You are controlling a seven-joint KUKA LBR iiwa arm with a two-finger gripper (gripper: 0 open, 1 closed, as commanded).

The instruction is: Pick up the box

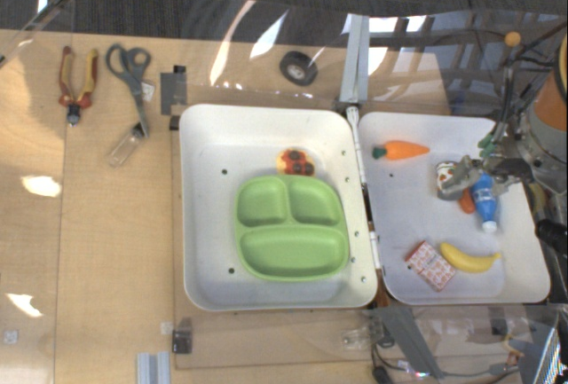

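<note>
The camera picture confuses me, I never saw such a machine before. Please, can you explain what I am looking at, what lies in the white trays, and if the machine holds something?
It is one picture, taken by a fixed camera above a wooden bench, looking down at a slant. Two shallow white bins sit side by side. The left bin holds a green divided plate and, just above it, a small orange and dark toy. The right bin holds a toy carrot, a blue bottle, a banana and a small patterned box, which the robot is meant to pick up. The robot arm reaches in from the right. Its gripper hangs over the right bin near the bottle, well away from the box. I cannot see anything held in it. Pliers and scissors lie on the bench outside the bins.
</note>
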